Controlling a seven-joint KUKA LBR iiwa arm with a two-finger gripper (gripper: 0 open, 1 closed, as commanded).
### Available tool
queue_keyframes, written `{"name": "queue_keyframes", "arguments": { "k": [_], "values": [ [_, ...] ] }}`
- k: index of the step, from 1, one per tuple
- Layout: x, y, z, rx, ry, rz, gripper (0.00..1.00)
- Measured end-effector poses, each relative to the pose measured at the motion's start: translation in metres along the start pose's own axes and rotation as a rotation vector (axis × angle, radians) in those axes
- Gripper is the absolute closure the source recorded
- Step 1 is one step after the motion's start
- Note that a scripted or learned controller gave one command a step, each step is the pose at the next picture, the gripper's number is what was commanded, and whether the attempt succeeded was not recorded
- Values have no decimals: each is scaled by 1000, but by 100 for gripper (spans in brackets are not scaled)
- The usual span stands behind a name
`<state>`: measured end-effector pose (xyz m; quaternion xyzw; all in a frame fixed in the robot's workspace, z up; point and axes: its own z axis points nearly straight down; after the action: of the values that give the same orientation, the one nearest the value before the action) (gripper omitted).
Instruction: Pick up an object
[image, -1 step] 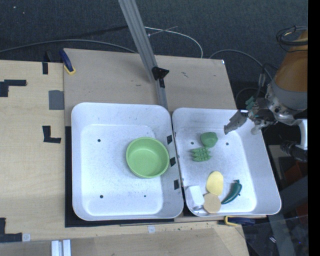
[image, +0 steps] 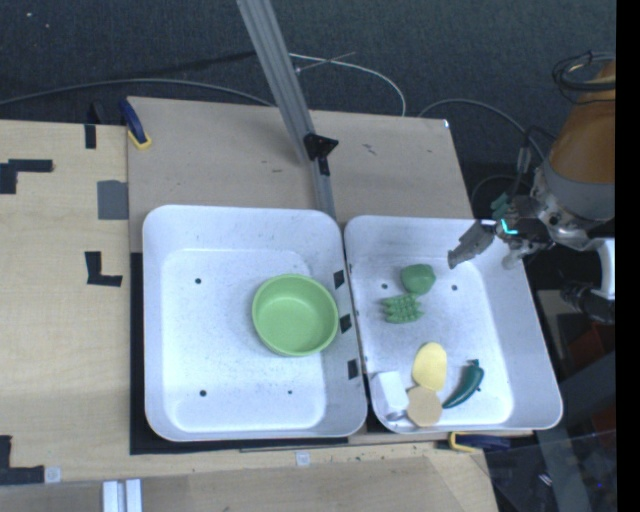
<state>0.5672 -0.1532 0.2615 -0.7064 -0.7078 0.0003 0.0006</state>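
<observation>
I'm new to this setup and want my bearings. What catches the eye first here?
The green bowl sits alone in the left bin. In the right bin a cluster of small items lies, among them a yellow piece and a green pepper. The gripper hovers over that bin's upper right.

Two white bins sit on the bench: the left bin (image: 170, 330) and the right bin (image: 520, 340). One green bowl (image: 294, 315). Five small items: green lump (image: 418, 278), spiky green piece (image: 401, 309), yellow piece (image: 430, 365), tan disc (image: 424, 406), and a dark green, perhaps pepper-shaped piece (image: 464, 385).
</observation>
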Motion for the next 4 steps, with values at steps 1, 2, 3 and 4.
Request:
{"name": "queue_keyframes", "arguments": {
  "k": [1,2,3,4],
  "values": [
    [-4,8,52,5,-1,1,0],
    [4,0,103,6,0,1,0],
    [1,4,161,-2,0,3,0],
    [2,5,150,-4,-1,1,100]
  ]
}}
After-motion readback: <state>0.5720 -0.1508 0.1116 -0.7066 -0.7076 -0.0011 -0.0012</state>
